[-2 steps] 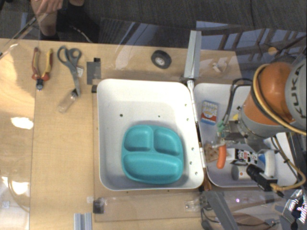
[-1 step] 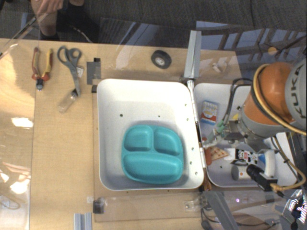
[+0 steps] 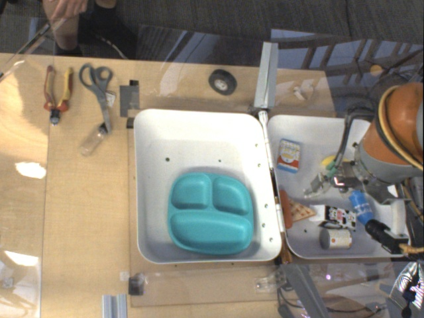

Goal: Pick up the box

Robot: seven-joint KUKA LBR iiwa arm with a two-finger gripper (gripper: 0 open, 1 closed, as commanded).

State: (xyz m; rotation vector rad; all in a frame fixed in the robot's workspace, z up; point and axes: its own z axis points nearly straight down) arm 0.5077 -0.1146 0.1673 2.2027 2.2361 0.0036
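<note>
The box [image 3: 289, 155] is small, blue and white with a red picture. It lies flat in the right bin [image 3: 311, 126], near that bin's left wall. The grey arm with its orange band [image 3: 401, 126] reaches in from the right over the same bin. My gripper [image 3: 314, 187] hangs low in the middle of the bin, to the right of the box and nearer the front, apart from it. Nothing shows in its grasp.
Around the gripper lie a pizza-slice toy [image 3: 299, 211], a black-and-white item [image 3: 338, 215], a small can [image 3: 336, 238], a blue bottle [image 3: 361, 207] and a yellow-green piece [image 3: 329, 161]. A teal divided plate [image 3: 212, 212] sits in the left bin [image 3: 199, 131]. Scissors [image 3: 99, 88] and pliers [image 3: 57, 93] lie on the bench.
</note>
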